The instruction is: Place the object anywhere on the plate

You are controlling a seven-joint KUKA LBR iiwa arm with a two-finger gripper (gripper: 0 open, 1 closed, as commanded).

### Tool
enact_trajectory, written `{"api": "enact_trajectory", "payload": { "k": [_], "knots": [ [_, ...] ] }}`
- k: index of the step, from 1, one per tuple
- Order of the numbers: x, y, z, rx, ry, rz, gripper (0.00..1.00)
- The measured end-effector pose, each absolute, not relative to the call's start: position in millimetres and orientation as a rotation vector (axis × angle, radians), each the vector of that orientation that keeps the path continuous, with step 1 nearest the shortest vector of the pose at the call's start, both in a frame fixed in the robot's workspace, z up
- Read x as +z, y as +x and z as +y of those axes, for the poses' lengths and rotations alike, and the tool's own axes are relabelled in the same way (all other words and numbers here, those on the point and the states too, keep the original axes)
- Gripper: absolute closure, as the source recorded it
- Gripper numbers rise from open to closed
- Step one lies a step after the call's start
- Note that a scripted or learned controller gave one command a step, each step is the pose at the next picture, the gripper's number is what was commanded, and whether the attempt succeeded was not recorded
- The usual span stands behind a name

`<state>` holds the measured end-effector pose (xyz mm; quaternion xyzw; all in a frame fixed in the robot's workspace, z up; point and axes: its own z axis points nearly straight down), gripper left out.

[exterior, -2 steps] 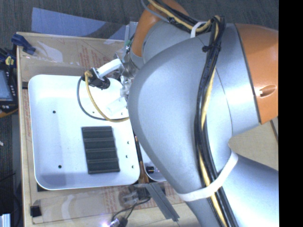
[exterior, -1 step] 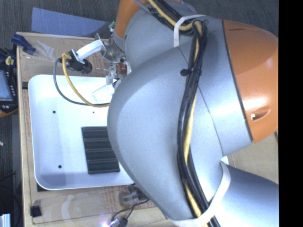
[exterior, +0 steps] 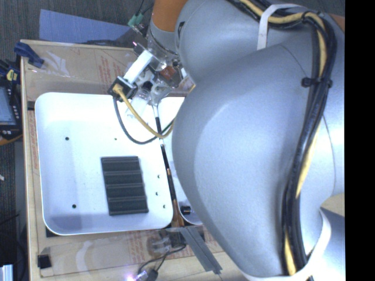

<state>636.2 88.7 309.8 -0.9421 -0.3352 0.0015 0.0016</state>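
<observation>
Inside glossy white bin (exterior: 55, 157), 1 dark ribbed rectangular object (exterior: 124, 185).

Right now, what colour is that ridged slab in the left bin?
Dark grey, nearly black ridged slab, clearest in the camera view.

bench (exterior: 88, 253) | left white bin (exterior: 53, 157) on it | right bin (exterior: 187, 211) mostly hidden, apparently adjacent

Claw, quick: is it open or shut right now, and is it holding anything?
Claw: cannot be told. It sits at the top edge of the left white bin, away from the dark ridged plate.
</observation>
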Motion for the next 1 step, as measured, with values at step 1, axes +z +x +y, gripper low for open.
{"api": "enact_trajectory", "payload": {
  "k": [1],
  "knots": [
    [191.2, 611.3, 132.1, 0.012, -3.053, -0.728, 1.0]
  ]
}}
